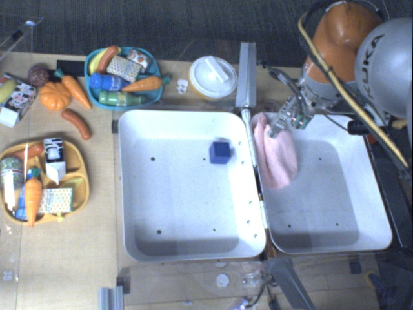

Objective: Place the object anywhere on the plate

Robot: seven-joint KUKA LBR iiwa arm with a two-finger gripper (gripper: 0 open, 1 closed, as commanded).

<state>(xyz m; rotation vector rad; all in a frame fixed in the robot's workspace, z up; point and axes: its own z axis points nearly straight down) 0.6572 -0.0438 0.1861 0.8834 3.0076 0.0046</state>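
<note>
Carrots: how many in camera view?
3. One on the bench beside the pumpkin, one in the blue bowl at its right side, one in the yellow tray at its lower left. More may be hidden under other toys.

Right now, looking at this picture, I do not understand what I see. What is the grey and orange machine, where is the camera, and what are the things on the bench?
The machine is a robot arm, reaching in from the right. Its gripper is the small grasping part at its end. The camera is fixed above the bench and looks down at a slant. Two shallow white bins stand side by side. The left bin holds a small blue cube. In the right bin a pink cloth hangs from the gripper, pinched at its top. Left of the bins are toy foods: a blue bowl, a yellow tray, and loose pieces. A white lidded container stands behind.
</note>
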